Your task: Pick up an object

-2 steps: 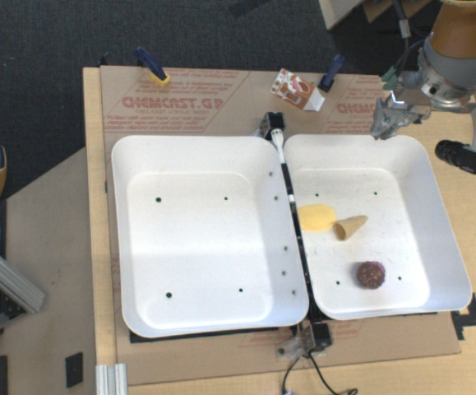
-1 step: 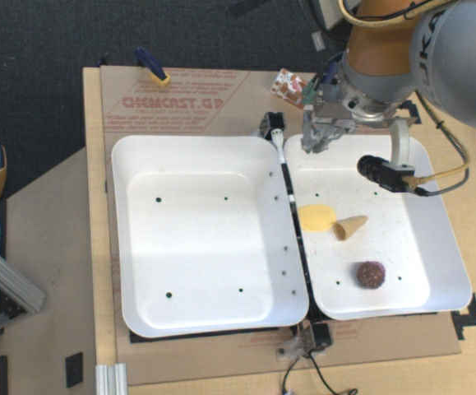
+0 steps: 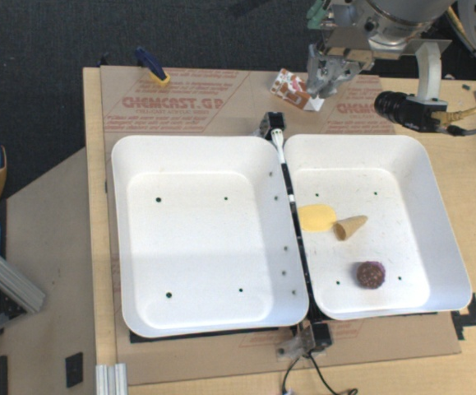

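Observation:
My gripper [image 3: 318,95] hangs high over the back edge of the bench, above the far rim of the right bin [image 3: 435,188]. It is shut on a small red and white packet [image 3: 291,87], which sticks out to the left of the fingertips. On the floor of the right bin lie a yellow piece [image 3: 316,217] by the left wall, a tan cone [image 3: 351,227] right beside it, and a dark maroon ball [image 3: 371,275] nearer the front.
The left bin [image 3: 196,245] sits beside the right one. A blue and yellow clamp [image 3: 153,66] lies on the cardboard at the back left. A black clip [image 3: 272,124] joins the bins at the back.

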Action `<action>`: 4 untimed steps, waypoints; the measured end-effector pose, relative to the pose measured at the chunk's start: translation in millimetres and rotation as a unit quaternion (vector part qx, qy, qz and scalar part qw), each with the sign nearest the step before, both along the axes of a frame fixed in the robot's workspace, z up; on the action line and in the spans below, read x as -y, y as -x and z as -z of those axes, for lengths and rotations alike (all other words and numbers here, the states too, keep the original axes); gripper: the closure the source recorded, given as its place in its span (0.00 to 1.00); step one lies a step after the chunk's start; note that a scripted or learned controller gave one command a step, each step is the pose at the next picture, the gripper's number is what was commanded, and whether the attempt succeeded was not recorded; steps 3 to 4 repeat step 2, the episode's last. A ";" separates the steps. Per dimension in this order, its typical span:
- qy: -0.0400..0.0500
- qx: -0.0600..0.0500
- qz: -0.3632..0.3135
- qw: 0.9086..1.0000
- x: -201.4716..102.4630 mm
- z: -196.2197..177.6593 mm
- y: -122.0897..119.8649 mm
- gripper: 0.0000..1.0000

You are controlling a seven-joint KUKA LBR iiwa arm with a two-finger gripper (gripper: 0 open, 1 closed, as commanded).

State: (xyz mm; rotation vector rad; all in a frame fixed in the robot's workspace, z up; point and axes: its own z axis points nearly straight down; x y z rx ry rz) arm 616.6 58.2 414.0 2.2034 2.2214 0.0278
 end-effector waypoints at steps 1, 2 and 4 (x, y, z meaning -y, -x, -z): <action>0.005 -0.006 0.010 1.000 109.6 -32.4 4.9 1.00; 0.002 -0.014 0.008 1.000 190.4 31.0 52.4 1.00; 0.002 -0.014 0.008 1.000 190.4 31.0 52.4 1.00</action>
